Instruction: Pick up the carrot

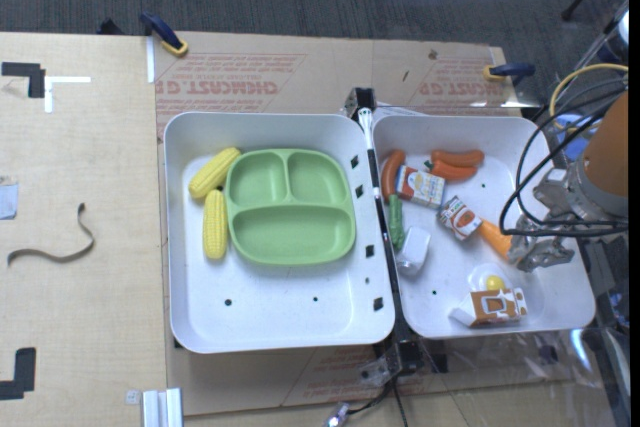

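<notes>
Two white bins stand side by side on the bench (80, 115), and I take the right bin (440, 315) as the landmark for all places.

The carrot (493, 237) lies inside the right bin, toward its right side and about in the middle of its depth. Its left end touches a small red and white carton (459, 217). The tool (540, 253) hangs at the right edge of this bin, just beside the carrot's right end. Whether it is released or clenched I cannot tell, because its metal parts are blurred together, and nothing can be seen grasped in it.

Also inside the right bin there are two sausages (457, 161) near the far wall, an orange juice carton (421, 185) near them, a green vegetable (395, 220) along the left wall, a white cup (413, 249) next to it, and a small orange box (494, 305) near the front wall.

The left bin (270, 315), which touches the right bin on its left side, holds a green divided plate (291, 207) and two yellow corn cobs (214, 215).
</notes>
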Controlling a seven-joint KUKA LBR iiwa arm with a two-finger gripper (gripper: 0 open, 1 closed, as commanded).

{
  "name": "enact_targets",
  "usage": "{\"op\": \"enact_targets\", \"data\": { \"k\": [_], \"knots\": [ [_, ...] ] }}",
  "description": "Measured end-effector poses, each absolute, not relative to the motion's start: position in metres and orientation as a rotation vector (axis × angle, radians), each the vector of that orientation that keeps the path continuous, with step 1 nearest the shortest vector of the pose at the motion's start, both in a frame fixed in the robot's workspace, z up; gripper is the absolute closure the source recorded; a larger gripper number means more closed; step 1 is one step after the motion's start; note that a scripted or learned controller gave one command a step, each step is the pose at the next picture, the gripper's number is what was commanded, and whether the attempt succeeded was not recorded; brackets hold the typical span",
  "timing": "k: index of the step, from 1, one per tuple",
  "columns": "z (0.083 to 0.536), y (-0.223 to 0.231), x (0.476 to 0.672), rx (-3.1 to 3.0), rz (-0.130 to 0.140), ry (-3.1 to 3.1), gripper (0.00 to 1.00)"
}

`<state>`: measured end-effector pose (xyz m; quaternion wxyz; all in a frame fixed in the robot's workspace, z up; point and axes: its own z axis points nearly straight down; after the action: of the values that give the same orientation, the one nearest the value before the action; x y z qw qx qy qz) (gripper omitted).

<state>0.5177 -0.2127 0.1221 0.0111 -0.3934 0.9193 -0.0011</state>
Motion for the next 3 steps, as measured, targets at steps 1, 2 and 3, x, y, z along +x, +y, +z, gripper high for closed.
{"op": "enact_targets", "data": {
  "k": [1,2,3],
  "knots": [
    [0.122,-0.213,0.518,-1.227,-0.003,2.868,0.0],
    [0.092,-0.187,0.515,-1.208,0.003,2.896,0.0],
    [0.101,-0.185,0.517,-1.211,0.002,2.89,1.0]
  ]
}}
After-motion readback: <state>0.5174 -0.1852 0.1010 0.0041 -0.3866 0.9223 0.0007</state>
